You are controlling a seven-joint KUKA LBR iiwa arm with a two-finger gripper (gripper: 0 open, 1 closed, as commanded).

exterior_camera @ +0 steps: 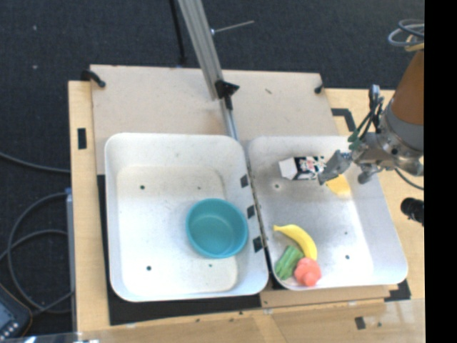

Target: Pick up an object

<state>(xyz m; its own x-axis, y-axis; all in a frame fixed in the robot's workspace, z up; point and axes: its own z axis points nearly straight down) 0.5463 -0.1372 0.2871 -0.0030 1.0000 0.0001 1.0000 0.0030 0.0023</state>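
**Settle over one target before the pinch**

The gripper [343, 171] hangs over the right bin [371, 263], at its far end, just beside a yellow piece [340, 186] and a white carton [301, 167]. Whether its fingers are spread or pressed together, I cannot tell. Nothing visibly sits between them. A banana [300, 239], a green item [287, 261] and a red item [308, 271] lie bunched at the near edge; a blue bowl [216, 227] sits in the left bin [128, 191]. The yellow piece looks nearest: centre over it, descend straight, and avoid clipping the carton.
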